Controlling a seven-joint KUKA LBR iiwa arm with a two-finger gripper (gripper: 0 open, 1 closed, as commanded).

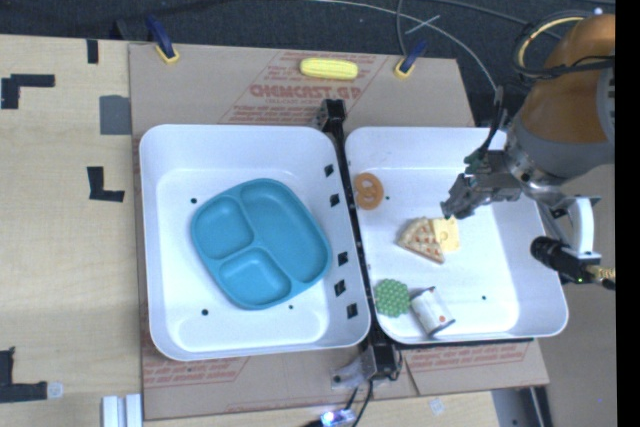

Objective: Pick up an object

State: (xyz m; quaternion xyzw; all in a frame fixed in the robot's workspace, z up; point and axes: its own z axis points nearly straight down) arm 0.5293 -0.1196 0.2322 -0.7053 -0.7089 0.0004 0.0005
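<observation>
The end effector (462, 206) is seen low over the right bin (520, 315), just beside the upper right edge of a yellow wedge of toy cheese (430, 238); whether it is released or clenched cannot be told, and nothing is seen gripped in it. The cheese, judged the likely target, lies near the middle of that bin, with a small orange ring (368, 190) to its upper left and a green ball (391, 296) and a small can (431, 310) nearer the front wall. A blue divided plate (260, 242) lies in the left bin (160, 165). A miss is possible: the wedge's sloped faces could be pushed aside if the approach is made off-centre.
</observation>
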